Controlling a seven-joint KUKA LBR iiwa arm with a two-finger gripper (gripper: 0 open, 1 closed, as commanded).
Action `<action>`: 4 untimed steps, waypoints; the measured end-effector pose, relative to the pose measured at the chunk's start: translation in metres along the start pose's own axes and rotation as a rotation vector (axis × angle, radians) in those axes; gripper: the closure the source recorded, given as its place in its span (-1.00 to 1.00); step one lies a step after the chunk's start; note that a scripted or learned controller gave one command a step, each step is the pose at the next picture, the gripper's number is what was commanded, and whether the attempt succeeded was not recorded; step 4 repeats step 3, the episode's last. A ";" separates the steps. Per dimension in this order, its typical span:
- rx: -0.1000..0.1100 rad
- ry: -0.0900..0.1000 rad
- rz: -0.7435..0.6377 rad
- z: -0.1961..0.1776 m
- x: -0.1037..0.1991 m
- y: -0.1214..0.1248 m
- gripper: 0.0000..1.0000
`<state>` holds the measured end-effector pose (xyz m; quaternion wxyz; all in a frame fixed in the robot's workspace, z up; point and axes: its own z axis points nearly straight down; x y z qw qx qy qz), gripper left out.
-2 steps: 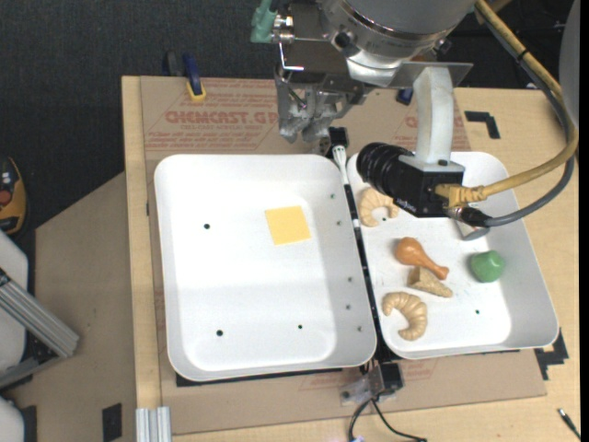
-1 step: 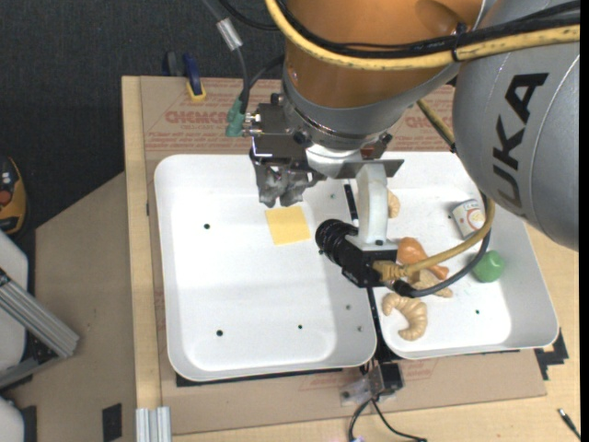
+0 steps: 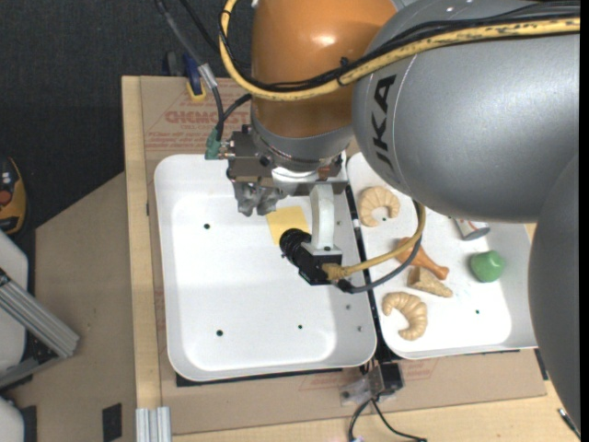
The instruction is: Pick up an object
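Observation:
My gripper (image 3: 283, 212) hangs over the far right part of the left bin (image 3: 230, 325), under the orange wrist band. Its two fingers (image 3: 247, 201) stand apart, so it is open. A flat yellow piece (image 3: 287, 221) lies on the bin floor between them, closer to the right finger. I cannot tell whether either finger touches it. A black cable plug (image 3: 300, 252) dangles just in front of the yellow piece.
The right bin (image 3: 474, 325) holds two croissants (image 3: 379, 203) (image 3: 408, 313), a green ball (image 3: 487, 265), and orange and tan wedge pieces (image 3: 429, 274). The grey arm covers that bin's far part. Cardboard edges surround both bins.

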<state>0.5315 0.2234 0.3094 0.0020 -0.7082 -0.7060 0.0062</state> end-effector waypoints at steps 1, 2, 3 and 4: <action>0.008 -0.001 -0.001 0.145 -0.014 -0.056 1.00; -0.027 0.014 -0.006 -0.002 0.002 -0.051 1.00; -0.030 0.016 -0.006 -0.193 0.000 -0.054 1.00; -0.030 0.016 -0.006 -0.193 0.000 -0.054 1.00</action>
